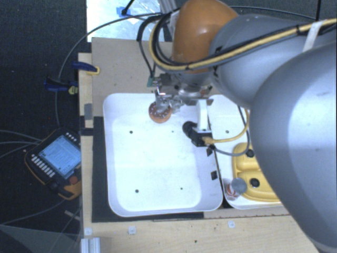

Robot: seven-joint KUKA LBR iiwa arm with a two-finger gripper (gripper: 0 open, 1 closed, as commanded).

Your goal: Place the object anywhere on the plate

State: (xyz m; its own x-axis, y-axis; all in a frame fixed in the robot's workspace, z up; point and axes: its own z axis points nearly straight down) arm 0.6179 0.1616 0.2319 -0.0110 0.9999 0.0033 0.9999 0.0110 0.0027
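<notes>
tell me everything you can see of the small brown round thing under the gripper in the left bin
The small brown round object is a flat disc, reddish brown with paler speckles, possibly a cookie-like toy; its material is too blurred to tell. It sits at the top edge of the left white bin, near the back wall. The gripper is directly above it, overlapping its upper edge, so contact or grasp cannot be judged. Nothing else touches it, and it is not on any plate.

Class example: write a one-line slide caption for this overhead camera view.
KUKA arm's gripper poised at a small brown object near the left white bin's far edge; a yellow plate lies in the right bin.
</notes>
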